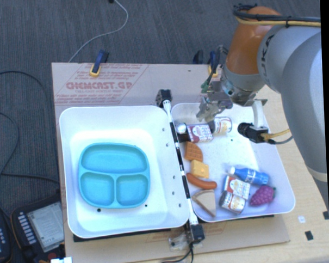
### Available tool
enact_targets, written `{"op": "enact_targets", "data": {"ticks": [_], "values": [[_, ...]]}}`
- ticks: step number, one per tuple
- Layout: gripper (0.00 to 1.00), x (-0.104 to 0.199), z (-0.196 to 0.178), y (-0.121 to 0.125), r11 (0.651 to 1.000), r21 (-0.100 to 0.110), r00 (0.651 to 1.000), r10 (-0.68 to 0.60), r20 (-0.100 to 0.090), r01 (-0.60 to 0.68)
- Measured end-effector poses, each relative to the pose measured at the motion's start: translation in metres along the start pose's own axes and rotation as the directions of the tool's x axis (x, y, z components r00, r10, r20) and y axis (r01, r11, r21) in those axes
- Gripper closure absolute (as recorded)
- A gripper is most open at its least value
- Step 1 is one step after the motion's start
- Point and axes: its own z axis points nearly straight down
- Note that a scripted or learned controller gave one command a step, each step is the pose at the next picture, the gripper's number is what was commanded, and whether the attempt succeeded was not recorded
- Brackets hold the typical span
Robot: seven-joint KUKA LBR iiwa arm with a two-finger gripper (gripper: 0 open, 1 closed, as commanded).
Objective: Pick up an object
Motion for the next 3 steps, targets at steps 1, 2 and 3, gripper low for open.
{"op": "enact_targets", "data": {"ticks": [1,2,3], "values": [[1.00,0.050,-0.005,0.018,1.000,0.000,1.000,-0.001,-0.001,0.001],[1.00,0.032,-0.009,0.012,1.000,-0.001,1.000,0.001,0.001,-0.001],[1.00,0.075,-0.011,0.018,1.000,0.000,1.000,0.000,-0.001,0.000]]}}
